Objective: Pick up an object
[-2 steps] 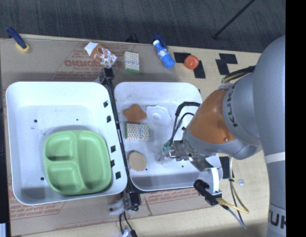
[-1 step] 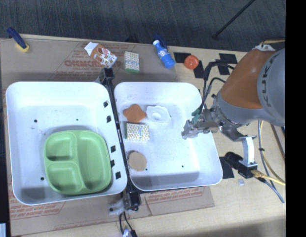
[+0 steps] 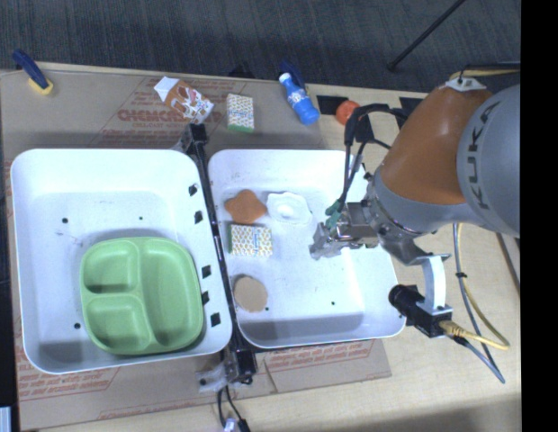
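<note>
Reach under way, nothing picked up yet.

The gripper (image 3: 322,241) hangs over the right bin (image 3: 351,318), just right of the patterned packet (image 3: 250,239); I cannot tell its state, and nothing is seen in it. The next move calls for settling squarely on one item: brown disc (image 3: 249,293), packet, orange piece (image 3: 247,206) or white lump (image 3: 288,208). Beyond, a green tray (image 3: 139,293) sits in the left bin (image 3: 36,241) on cardboard-covered bench (image 3: 135,115); dark floor behind.

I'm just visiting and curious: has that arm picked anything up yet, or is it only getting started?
Nothing looks picked up yet. The gripper sits low inside the right bin, with no object seen between its fingers. The orange piece, white cup, patterned packet and brown disc all lie on the bin floor to its left. Closing on one and lifting it remains.
</note>
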`<state>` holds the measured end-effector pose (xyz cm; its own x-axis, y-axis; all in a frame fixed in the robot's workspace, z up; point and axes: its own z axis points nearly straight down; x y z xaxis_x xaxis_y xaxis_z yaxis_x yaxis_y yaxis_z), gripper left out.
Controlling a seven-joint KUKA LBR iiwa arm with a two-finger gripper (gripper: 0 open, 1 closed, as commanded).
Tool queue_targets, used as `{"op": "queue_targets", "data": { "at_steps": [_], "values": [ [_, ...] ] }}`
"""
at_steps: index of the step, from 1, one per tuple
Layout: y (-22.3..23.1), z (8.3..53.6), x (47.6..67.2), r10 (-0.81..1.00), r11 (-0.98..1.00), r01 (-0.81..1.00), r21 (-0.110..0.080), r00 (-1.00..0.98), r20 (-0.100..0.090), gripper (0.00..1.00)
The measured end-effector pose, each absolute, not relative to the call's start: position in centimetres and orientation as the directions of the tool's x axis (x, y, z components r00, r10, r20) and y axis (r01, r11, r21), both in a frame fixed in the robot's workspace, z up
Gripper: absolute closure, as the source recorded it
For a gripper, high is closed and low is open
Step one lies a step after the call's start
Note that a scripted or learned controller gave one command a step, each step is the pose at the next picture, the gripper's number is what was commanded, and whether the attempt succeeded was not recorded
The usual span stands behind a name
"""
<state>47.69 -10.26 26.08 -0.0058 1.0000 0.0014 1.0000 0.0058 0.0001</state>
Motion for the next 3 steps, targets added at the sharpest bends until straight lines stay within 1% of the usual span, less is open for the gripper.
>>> {"op": "queue_targets", "data": {
  "at_steps": [1, 2, 3],
  "values": [
    [-10.3, 26.1, 47.7, 1.000, 0.006, 1.000, 0.000, -0.006, 0.001, 0.00],
    [-10.3, 26.1, 47.7, 1.000, 0.006, 1.000, 0.000, -0.006, 0.001, 0.00],
    [-9.2, 14.3, 47.5, 1.000, 0.006, 1.000, -0.005, -0.006, 0.002, 0.00]
  ]
}}
